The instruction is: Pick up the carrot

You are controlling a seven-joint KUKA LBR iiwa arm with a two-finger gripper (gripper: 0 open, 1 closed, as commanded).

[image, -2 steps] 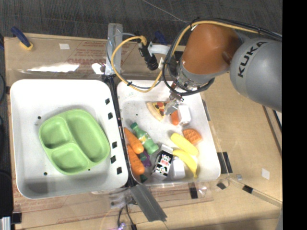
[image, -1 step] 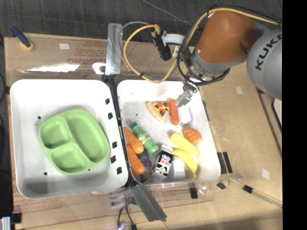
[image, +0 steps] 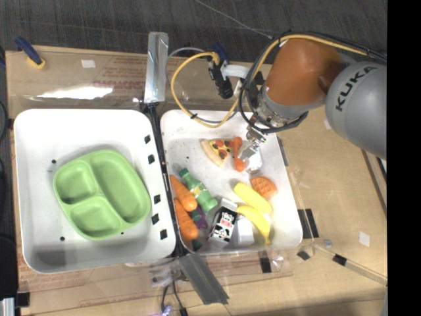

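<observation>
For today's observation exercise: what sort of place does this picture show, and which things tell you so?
Probably a robotics lab bench: a KUKA arm reaches over two white bins, one holding toy food like a carrot and banana.

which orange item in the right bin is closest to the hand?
The small orange-red piece just below the hand, beside the pizza slice. The round orange slice lies lower right; both long orange carrots lie along the left wall.

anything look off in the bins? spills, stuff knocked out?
Nothing spilled or broken. The toy food is crowded along the right bin's near side, carrots leaning against its left wall. The gripper sits by the pizza slice, away from the carrots. The green plate lies flat in the left bin.
</observation>
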